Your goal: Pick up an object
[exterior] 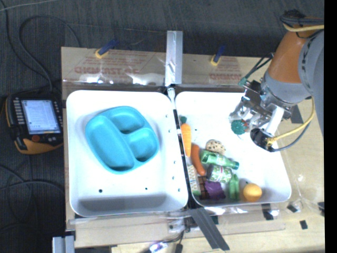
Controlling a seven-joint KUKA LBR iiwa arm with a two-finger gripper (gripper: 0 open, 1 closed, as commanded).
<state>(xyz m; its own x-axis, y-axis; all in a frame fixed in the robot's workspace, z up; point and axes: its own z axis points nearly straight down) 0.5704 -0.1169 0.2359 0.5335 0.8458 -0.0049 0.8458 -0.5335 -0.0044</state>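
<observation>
Above right bin point(274, 162), pincer point(243, 121), green bottle point(221, 161) label unreadable

No words or numbers can be read here. The brown cardboard sheet point(121, 67) behind the two white bins has faded red printing on it, but it is too blurry to make out. The small lit screen of the black and orange hand controller point(38, 116) shows lines of writing, and they are too tiny to read.
</observation>
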